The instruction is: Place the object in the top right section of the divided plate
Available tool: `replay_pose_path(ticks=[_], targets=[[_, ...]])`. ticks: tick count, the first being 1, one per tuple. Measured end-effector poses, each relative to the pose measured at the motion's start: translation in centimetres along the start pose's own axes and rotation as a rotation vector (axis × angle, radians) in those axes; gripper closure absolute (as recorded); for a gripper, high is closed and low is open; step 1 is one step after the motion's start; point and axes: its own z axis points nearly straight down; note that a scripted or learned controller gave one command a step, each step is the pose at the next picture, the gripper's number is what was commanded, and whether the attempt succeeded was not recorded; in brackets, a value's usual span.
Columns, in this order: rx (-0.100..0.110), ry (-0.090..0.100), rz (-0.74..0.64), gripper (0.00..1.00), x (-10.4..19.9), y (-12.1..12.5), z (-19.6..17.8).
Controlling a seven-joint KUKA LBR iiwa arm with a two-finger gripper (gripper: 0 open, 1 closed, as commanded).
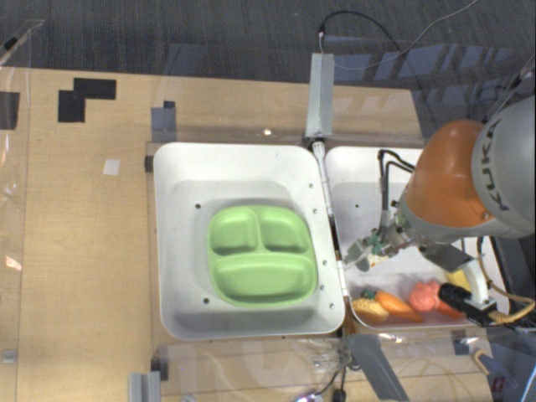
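A green divided plate lies in the left white bin, with two small sections at its far side and one long section at the near side; all look bare. My gripper hangs over the left part of the right bin, just past the wall between the bins. I see nothing held in it. Below it, along the bin's near wall, lie an orange carrot, a pale yellow item and a pink-red item.
The grey arm with its orange band covers the right half of the right bin. A yellow piece peeks out beside the wrist. A grey metal post stands behind the joint of the bins.
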Motion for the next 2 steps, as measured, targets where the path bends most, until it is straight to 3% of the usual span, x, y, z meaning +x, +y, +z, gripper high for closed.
replay_pose_path(ticks=[2], targets=[[-0.012, -0.004, -0.003, 1.00, -0.2, 0.6, -2.2]])
